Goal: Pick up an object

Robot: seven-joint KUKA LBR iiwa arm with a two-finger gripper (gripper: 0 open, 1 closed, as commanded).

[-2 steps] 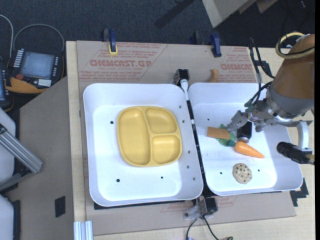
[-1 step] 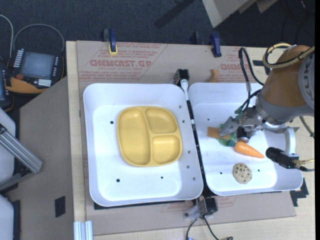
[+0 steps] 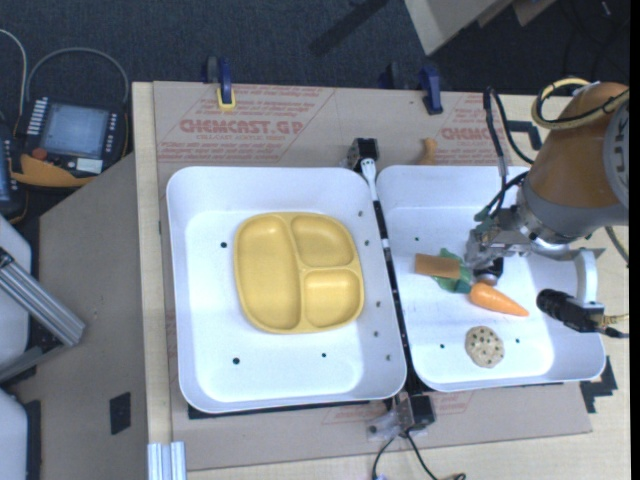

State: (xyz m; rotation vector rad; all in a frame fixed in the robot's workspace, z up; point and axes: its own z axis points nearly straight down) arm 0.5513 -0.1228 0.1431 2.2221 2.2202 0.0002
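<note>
Camera view: orange carrot (image 3: pixel 497 300) with green top lies beside the end effector (image 3: pixel 484 258), whose grip I cannot tell.

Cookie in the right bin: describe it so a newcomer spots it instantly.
Find the right bin of the two white ones. Near its front edge lies the cookie, just below the orange carrot. It is the sole round, flat, tan item with dark specks.

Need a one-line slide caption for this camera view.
Gripper low in the right bin over carrot; cookie nearby.
</note>
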